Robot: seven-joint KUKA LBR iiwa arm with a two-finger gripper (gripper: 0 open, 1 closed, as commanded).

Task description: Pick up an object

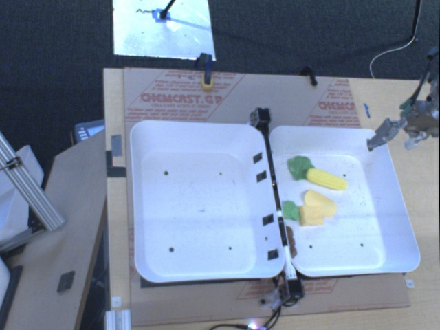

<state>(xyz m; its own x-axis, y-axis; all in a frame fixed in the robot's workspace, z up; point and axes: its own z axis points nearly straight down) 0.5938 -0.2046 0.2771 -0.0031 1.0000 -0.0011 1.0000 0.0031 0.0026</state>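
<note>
Two toy vegetables lie in the right bin [385,253]. One is a yellow cob with a green leafy end [326,179], lying aslant in the bin's far middle. The other is a yellow wedge with a green end [317,208], just nearer the camera and close to the divider. My gripper [392,143] hangs at the right edge of the view, over the bin's far right corner. Its two fingers [379,137] stand apart, open, with nothing between them. It is well to the right of both toys and touches neither.
The left bin [199,205] lies beside the right one, joined along a black clipped seam [271,198]. A shiny metal plate [161,19] lies beyond the bench. A yellow and blue clamp [205,74] sits at the bench's far edge. An aluminium rail [27,184] slants at the left.
</note>
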